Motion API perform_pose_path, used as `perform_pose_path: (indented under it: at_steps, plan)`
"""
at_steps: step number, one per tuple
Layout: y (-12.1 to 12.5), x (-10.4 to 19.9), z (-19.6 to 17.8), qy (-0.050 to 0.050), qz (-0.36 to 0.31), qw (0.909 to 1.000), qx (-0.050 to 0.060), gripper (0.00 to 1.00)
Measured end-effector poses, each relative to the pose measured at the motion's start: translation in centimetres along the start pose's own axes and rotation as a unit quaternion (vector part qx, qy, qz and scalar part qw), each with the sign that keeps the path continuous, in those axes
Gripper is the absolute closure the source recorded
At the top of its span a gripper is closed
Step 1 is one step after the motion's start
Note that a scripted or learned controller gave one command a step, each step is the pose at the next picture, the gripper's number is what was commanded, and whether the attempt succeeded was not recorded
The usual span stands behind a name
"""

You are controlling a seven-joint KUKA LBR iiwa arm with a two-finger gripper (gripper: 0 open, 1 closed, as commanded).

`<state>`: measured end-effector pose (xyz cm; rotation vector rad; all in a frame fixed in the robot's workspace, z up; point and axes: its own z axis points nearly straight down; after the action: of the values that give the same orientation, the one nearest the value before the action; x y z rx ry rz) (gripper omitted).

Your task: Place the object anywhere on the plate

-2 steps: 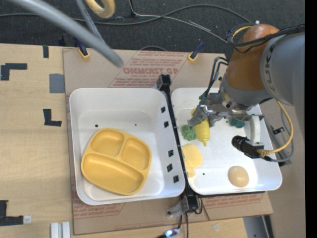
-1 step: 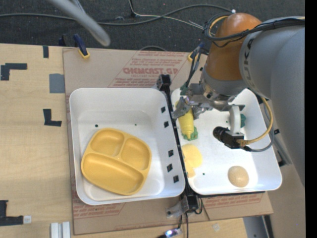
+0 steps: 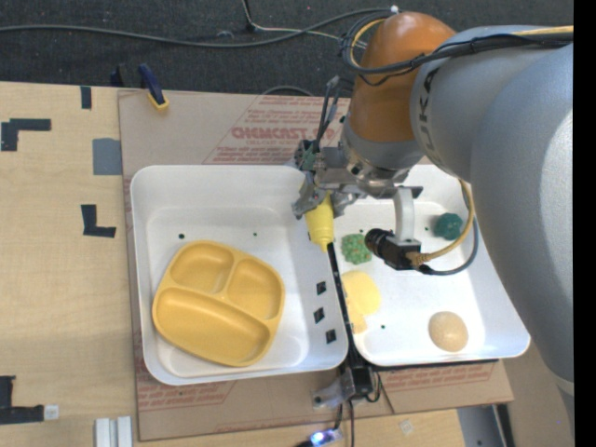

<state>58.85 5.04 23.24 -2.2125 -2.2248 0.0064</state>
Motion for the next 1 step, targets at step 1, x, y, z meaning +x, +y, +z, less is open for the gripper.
perform_pose_path:
  at_steps: [1]
  plan:
    - [2.19, 4.86, -0.34, 0.0, 0.0, 1.0, -0.001, 1.0]
